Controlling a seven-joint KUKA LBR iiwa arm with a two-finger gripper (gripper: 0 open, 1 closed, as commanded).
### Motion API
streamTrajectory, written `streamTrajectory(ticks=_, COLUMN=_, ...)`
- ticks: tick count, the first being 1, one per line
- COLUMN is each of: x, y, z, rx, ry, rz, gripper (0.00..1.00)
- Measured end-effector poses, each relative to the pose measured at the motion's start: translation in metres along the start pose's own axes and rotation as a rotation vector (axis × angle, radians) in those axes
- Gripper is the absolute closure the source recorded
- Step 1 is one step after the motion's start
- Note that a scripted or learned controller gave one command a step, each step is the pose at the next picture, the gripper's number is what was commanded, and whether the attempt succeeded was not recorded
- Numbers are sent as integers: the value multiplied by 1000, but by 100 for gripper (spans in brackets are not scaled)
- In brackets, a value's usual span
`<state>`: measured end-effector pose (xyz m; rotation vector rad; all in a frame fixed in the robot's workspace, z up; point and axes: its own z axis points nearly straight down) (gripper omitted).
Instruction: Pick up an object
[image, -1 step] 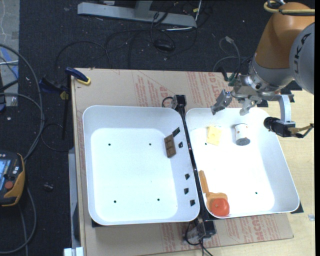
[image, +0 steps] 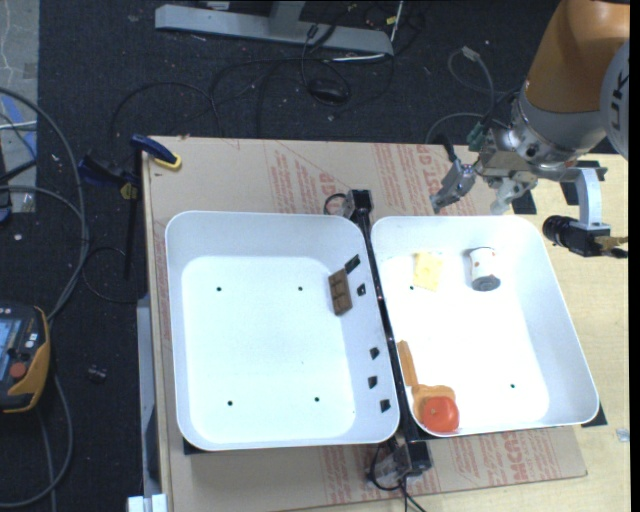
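So the arm (image: 572, 70) is parked high over the back edge of the right bin (image: 560, 330), with the gripper (image: 484, 188) spread open and nothing between its fingers, so as far as picking goes, basically nothing's done yet. The left bin (image: 260, 400) has just a brown block (image: 341, 294) by its right wall. Candidates in the right bin: orange brush with red ball (image: 432, 400) at the front corner, pale yellow piece (image: 428, 270), small white cylinder (image: 484, 268) nearest the gripper. Descent, grasp and lift all remain.
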<state>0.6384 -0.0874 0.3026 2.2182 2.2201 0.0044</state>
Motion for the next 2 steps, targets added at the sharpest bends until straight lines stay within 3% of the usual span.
streamTrajectory(ticks=1, x=34, y=20, z=35, rx=7, ry=1, rz=-35, gripper=0)
streamTrajectory(ticks=2, x=15, y=20, z=69, rx=7, ry=0, rz=2, gripper=0)
